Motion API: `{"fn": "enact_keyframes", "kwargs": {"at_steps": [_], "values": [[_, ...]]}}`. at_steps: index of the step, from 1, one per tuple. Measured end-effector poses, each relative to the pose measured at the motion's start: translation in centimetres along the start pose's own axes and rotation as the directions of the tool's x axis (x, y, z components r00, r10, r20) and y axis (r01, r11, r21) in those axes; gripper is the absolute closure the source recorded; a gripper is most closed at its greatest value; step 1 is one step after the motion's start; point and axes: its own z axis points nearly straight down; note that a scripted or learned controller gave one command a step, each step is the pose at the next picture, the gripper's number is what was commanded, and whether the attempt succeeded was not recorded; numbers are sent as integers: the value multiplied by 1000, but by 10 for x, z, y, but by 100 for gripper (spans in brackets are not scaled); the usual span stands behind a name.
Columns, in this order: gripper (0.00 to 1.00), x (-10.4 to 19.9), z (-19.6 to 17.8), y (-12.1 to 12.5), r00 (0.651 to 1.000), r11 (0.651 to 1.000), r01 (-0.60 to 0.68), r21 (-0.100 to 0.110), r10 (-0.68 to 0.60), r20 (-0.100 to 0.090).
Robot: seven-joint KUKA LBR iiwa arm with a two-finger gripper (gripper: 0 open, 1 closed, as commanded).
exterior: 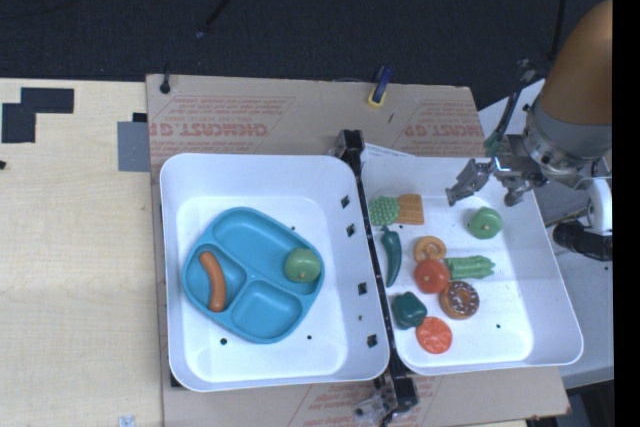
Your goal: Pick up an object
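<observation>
Above green apple (485, 222) in right bin (560, 315), gripper (493, 181) hung with fingers spread, nothing between them; arm (580, 85) slanted in from right. Right bin held nine toy foods. Blue tray (255, 315) held sausage (213, 280), one more apple (302, 264).

I count two shallow white plastic bins side by side, the left bin (190, 205) and the right bin (545, 315). In the left one I see one blue sectioned tray (255, 315), and on it one orange sausage (213, 279) and one green apple (302, 264). In the right one I count nine toy foods: one green apple (485, 222), one corn cob (396, 210), one dark green chilli (391, 254), one orange slice (430, 247), one red tomato (432, 275), one light green pod (470, 266), one chocolate doughnut (460, 299), one dark green pepper (407, 310) and one red-orange round piece (435, 335).
</observation>
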Motion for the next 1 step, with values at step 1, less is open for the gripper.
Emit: {"fn": "enact_keyframes", "kwargs": {"at_steps": [1], "values": [[0, 2, 43, -2, 1000, 1000, 0, -1, 0, 0]]}}
